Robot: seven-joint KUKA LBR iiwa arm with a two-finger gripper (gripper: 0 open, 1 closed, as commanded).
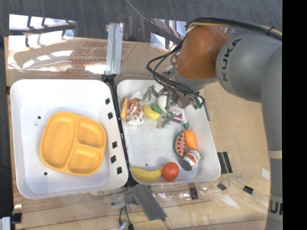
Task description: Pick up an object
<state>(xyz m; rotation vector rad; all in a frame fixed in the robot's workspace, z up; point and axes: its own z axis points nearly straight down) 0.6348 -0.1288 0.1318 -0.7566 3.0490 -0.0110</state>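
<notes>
Camera view: the gripper (165, 110) hangs low over the upper part of the right bin (153, 152), among a cluster of toy food. Whether its jaws are released or clenched cannot be told. A white egg (162, 101) lies directly under the fingers, a small yellow-green fruit (153, 112) at 9 o'clock, a small packet (175, 114) at 3 o'clock. At 5 o'clock, near the rim, lie a watermelon slice (179, 144) and a carrot (190, 138), touching.

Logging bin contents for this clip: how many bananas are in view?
2. One banana lies along the near edge of the right bin, beside the tomato. A smaller banana sits near the far end under the end effector, which may hide more.
</notes>
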